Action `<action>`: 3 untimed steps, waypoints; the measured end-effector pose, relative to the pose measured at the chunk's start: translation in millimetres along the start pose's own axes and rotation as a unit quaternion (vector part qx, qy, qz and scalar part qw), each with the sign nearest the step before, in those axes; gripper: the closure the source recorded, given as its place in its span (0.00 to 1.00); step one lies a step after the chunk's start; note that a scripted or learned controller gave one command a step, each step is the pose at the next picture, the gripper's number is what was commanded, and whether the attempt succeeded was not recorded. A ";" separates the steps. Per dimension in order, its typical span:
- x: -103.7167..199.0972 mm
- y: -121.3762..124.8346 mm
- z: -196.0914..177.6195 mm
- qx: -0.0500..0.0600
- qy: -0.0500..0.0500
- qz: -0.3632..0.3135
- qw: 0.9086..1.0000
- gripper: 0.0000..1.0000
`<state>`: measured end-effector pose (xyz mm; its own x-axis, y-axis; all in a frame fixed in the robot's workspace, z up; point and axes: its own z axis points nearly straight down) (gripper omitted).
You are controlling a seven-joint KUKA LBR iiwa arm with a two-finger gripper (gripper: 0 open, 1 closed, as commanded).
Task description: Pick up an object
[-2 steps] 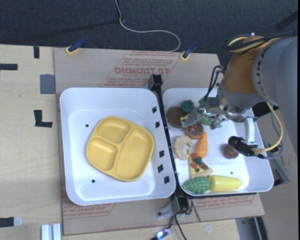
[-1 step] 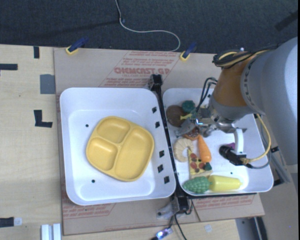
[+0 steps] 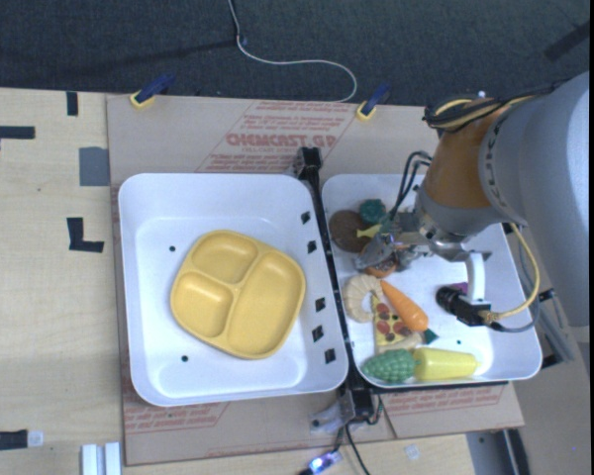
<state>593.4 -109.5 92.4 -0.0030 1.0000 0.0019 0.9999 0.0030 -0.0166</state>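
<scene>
A KUKA arm (image 3: 475,166) reaches from the worktop's right edge into the right-hand bin (image 3: 505,359), its gripper (image 3: 388,253) lowered among a heap of toy food. The left-hand bin (image 3: 148,206) holds a yellow divided plate (image 3: 238,293) lying flat near its centre, well apart from the action. All the small pieces sit crowded along the right bin's left wall, prob. because that is where they were tipped for picking: a brown round piece (image 3: 344,228) and a green piece (image 3: 373,210) toward the far-left corner, a cream piece (image 3: 359,297), an orange carrot (image 3: 406,307) and a pizza slice (image 3: 388,327) mid-wall, a green corn-like cob (image 3: 391,367) and a yellow piece (image 3: 444,364) along the near edge. The gripper hangs just above the carrot's upper end, between it and the brown piece, w/ something small and multicoloured at its tip. Whether the fingers are apart, together or clamped on anything cannot be told; clutter and wrist hide them. Likeliest target, judging by position: the carrot or the small bit beside it.
</scene>
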 end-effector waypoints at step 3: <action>1.1 8.5 -129.9 -0.006 -0.001 0.000 1.000 1.00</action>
<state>604.0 -108.6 222.1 -0.0020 1.0000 0.0005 1.0000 0.0020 -0.0048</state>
